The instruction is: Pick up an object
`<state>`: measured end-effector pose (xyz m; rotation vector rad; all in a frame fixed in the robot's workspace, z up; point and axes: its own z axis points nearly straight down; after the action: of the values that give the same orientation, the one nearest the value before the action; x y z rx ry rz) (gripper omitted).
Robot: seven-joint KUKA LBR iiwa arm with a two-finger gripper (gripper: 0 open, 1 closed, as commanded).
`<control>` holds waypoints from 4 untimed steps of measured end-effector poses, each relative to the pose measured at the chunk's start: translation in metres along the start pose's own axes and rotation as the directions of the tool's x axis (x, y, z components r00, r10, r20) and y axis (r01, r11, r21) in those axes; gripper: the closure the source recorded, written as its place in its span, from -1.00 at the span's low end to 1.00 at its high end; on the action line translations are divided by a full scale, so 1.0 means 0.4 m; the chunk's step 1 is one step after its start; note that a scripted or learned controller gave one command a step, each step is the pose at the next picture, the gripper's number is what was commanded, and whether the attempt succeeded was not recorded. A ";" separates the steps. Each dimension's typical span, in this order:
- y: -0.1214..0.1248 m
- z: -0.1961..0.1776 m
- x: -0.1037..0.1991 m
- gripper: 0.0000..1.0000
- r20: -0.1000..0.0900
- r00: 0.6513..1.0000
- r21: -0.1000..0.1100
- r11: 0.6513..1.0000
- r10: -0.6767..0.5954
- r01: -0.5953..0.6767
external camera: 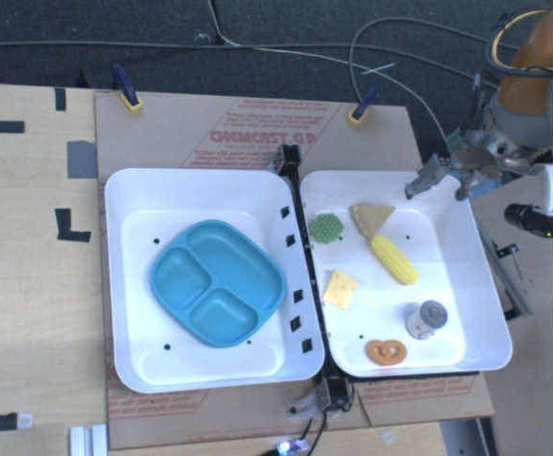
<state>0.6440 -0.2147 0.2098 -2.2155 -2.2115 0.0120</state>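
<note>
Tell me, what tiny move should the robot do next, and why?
Probably move the tool down and left toward the yellow corn. The tool sits open above the right bin's upper rim, holding nothing, and the corn lies closest, apart from the other toys.

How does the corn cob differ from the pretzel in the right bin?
The corn cob is yellow, while the pretzel is orange-brown. The corn cob is a long, solid shape lying at a slant; the pretzel is a short, looped shape with holes. The corn cob lies mid-bin beside the tan wedge; the pretzel sits by the near wall. Both lie in the right bin.
</note>
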 end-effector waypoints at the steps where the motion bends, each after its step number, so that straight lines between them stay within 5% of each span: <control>1: 0.006 -0.019 0.002 -1.00 0.003 1.000 -0.011 1.000 -0.004 0.004; 3: 0.000 0.294 -0.005 -1.00 0.004 1.000 -0.013 1.000 -0.003 0.003; 4: 0.007 0.298 -0.006 -1.00 0.004 1.000 -0.017 1.000 -0.006 0.006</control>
<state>0.6454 -0.2166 0.0907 -2.2194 -2.2281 -0.0021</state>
